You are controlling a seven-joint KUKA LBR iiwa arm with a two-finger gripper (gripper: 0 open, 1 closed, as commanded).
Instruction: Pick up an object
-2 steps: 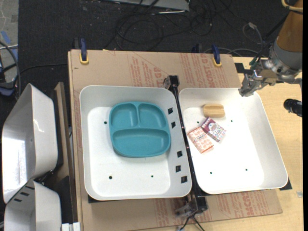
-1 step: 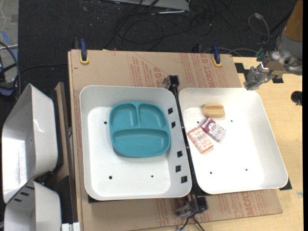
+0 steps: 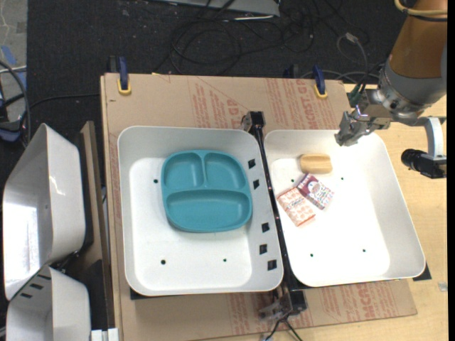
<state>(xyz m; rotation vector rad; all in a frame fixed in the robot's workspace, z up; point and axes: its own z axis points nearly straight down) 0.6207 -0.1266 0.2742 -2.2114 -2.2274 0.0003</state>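
Note:
In the right bin [image 3: 398, 219] lie a tan bread-like roll [image 3: 316, 164], a small pink and white carton [image 3: 296, 207] and a purple and white packet [image 3: 316, 191] touching it. My gripper [image 3: 346, 135] hangs over the bin's far edge, up and to the right of the roll and apart from it. Nothing shows between its fingers. A teal divided plate [image 3: 206, 190] rests in the left bin [image 3: 142, 254].
The two bins sit side by side on a cardboard sheet [image 3: 213, 98] held by clamps at the back. Two white tubs [image 3: 39, 197] stand off the bench at the left. Cables run across the dark floor behind.

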